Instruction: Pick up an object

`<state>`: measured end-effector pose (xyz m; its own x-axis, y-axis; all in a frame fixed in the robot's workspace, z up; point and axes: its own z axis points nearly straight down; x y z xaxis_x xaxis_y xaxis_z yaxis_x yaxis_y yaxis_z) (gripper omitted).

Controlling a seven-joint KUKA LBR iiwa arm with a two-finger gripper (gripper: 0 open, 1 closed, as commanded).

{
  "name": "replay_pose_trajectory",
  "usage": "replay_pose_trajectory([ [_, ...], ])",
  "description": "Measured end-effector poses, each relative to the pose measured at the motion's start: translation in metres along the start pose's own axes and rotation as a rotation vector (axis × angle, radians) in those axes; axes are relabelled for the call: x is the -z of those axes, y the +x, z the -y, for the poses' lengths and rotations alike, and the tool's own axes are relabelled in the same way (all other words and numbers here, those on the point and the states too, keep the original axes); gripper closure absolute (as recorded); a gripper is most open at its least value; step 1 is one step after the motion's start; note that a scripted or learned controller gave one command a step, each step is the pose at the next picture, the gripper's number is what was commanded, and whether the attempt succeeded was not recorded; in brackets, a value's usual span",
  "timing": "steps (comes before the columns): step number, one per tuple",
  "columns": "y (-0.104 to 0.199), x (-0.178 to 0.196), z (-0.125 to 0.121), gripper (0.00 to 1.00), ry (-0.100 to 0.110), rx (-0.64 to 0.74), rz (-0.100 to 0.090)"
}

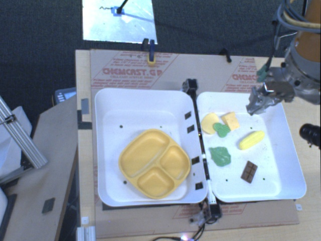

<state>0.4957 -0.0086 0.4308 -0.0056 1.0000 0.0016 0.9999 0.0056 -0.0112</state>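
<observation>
Small toy food pieces lie loose in the right-hand shallow white bin (286, 185): a pale yellow rounded wedge (209, 121) touching a yellow cube-like block (231, 120), a small green leafy piece (221, 129) just below and between them, an elongated bright yellow piece resembling a banana (251, 139) lying at a slant to their right, a larger green leafy piece (220, 155) nearer the bin's middle, and a dark brown rectangular chocolate-like bar (249, 171) toward the front. None of these pieces is lifted; all rest on the bin floor. The claw (255, 106), grey and metallic, hangs over the rear right part of this bin, above and to the right of the yellow block and apart from every piece; nothing sits between its fingers (whether they are spread or pressed together cannot be told from this angle). The grey arm with its orange band (306, 44) enters from the right edge. The left-hand shallow white bin (108, 109) contains a yellow plastic tray with three compartments (154, 162), lying flat near the front. Black clips run along the seam between the two bins. Both bins sit on a tan counter (60, 134) covered by a brown printed sheet (135, 69). A shiny square plate (118, 13) lies on the dark floor beyond.
</observation>
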Motion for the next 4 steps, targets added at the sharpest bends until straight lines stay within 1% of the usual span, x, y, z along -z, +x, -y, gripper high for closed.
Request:
replay_pose_trajectory([
  [1,0.056,0.111,-0.004,1.0,-0.026,0.005,-0.001],
  [2,-0.026,0.084,-0.038,1.0,-0.012,-0.012,0.004],
  [3,-0.096,0.106,-0.108,1.0,-0.018,-0.01,0.006],
  [4,-0.094,-0.048,-0.087,1.0,0.003,-0.005,-0.001],
])
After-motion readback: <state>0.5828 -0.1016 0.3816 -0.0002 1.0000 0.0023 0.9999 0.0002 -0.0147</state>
